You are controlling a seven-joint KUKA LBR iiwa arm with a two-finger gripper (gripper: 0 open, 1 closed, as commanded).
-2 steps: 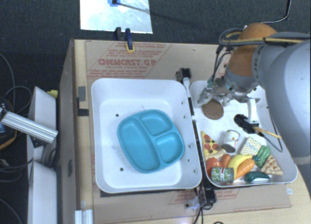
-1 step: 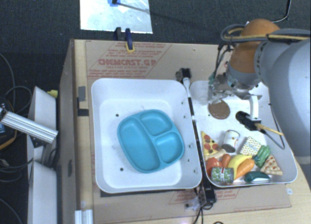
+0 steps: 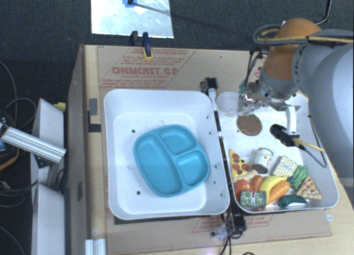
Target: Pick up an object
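Note:
My gripper (image 3: pixel 248 102) hangs over the far end of the right bin (image 3: pixel 332 188), just above a brown round cookie (image 3: pixel 249 125). The view does not show anything between its tips. Toy foods are heaped at the near end of that bin: a pizza slice (image 3: pixel 238 164), a small white cup (image 3: pixel 262 160), a yellow banana (image 3: pixel 270 183), an orange carrot (image 3: pixel 280 191), a green cucumber (image 3: pixel 298 175), a checkered cracker (image 3: pixel 285 166) and a small can (image 3: pixel 253 199).
The left bin (image 3: pixel 119 138) holds a blue divided plate (image 3: pixel 171 160). A second pizza slice (image 3: pixel 310 189) lies at the right bin's near right corner. A pale round thing (image 3: pixel 226 103) sits left of the gripper. The wall between the bins (image 3: pixel 220 138) runs close by.

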